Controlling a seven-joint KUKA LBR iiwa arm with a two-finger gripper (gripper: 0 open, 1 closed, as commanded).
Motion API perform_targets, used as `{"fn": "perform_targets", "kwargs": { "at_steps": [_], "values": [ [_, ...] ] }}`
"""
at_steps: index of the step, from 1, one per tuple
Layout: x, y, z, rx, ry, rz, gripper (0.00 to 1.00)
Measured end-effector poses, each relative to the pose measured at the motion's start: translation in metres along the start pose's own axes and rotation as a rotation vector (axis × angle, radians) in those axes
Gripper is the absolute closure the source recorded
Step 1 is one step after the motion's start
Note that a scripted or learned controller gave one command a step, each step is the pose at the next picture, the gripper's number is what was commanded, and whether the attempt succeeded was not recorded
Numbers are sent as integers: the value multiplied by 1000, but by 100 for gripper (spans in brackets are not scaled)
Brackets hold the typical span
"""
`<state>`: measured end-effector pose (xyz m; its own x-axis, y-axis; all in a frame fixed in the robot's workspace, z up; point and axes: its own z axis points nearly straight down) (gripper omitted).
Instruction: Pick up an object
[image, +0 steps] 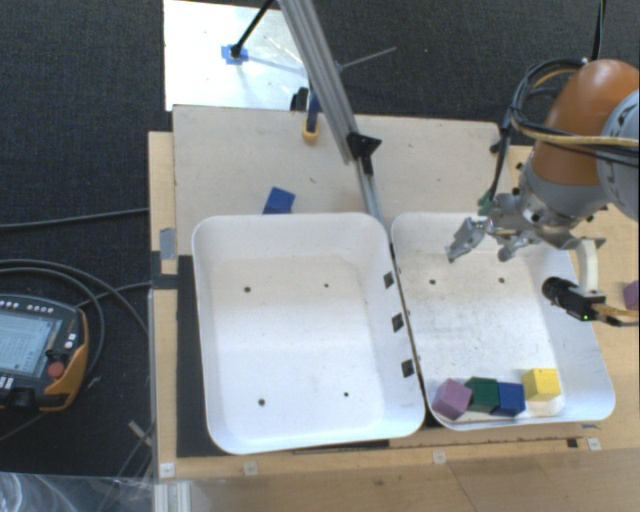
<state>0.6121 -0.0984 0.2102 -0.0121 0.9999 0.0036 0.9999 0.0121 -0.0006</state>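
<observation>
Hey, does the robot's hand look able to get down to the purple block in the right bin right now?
Probably yes. The hand hangs above the right white bin, with bare bin floor below it. The purple block is uncovered at the near rim, though the green block touching it and the bin wall may crowd a finger.

Grey arm (565, 190), orange band, black cables, metal fingers (463, 240).

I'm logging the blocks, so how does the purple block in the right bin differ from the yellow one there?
The purple block sits at the left end of the row, tilted; the yellow block sits at the right end, squarer to the bin's front rim. Purple looks dull, yellow bright. Both lie along the right bin's front edge, apart from the gripper.
</observation>
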Motion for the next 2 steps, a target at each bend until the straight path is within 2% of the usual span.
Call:
{"fn": "perform_targets", "kwargs": {
  "at_steps": [1, 2],
  "values": [
    [2, -125, 99, 9, -1, 14, 0],
    [-7, -126, 47, -7, -6, 12, 0]
  ]
}}
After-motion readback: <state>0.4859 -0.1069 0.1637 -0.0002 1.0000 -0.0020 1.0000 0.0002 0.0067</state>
